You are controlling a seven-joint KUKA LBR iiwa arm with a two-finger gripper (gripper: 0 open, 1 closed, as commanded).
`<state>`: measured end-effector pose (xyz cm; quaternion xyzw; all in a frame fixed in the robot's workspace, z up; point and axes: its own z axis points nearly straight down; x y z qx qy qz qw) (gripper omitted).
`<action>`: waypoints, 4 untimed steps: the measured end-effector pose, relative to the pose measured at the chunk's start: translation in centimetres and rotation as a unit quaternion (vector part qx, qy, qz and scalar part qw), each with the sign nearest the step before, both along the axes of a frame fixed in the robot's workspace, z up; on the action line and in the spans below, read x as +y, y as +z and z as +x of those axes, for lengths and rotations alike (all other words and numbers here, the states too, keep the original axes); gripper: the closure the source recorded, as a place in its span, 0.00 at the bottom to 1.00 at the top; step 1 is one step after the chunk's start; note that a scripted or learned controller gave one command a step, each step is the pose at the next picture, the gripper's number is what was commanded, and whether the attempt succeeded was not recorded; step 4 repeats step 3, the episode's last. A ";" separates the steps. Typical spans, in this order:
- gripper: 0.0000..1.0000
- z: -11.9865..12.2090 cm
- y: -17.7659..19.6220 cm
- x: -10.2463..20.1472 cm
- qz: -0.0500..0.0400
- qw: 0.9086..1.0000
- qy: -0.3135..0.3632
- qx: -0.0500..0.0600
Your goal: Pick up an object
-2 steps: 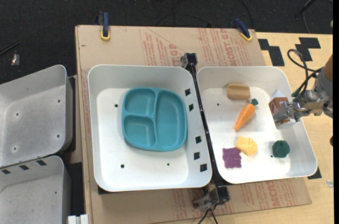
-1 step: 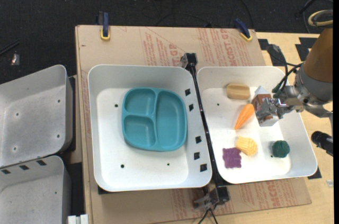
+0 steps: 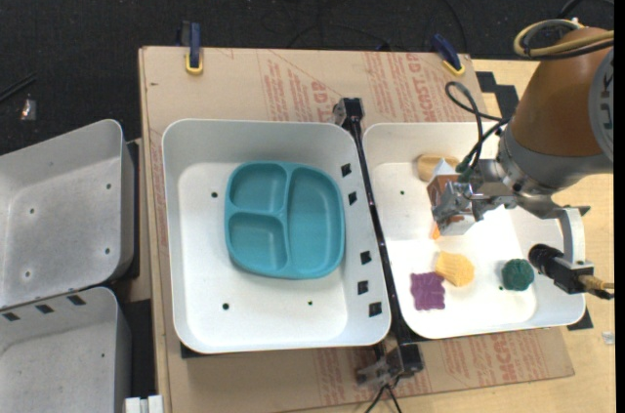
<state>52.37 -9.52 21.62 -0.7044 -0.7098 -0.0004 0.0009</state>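
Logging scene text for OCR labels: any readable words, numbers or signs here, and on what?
Red print on the cardboard sheet under the bins: faded and at odd angles, too blurred to read.
Red print on its front edge: also unreadable.
Teal tray, white bins: no text.

Bench (image 3: 254,84): tan board, red lettering printed across top, blue-and-yellow clamps (image 3: 193,47) at back edge. Two shallow white bins directly on it, side by side, touching along middle seam. Left bin (image 3: 190,235) toward bench centre, right bin (image 3: 557,304) toward right edge. Bare board showing behind and in front of bins.
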 end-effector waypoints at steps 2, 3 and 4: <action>1.00 -0.2 -0.6 11.6 0.000 1.000 0.000 0.001; 1.00 -1.5 -0.8 16.7 0.000 1.000 0.001 0.001; 1.00 -1.5 -0.8 16.7 0.000 1.000 0.001 0.001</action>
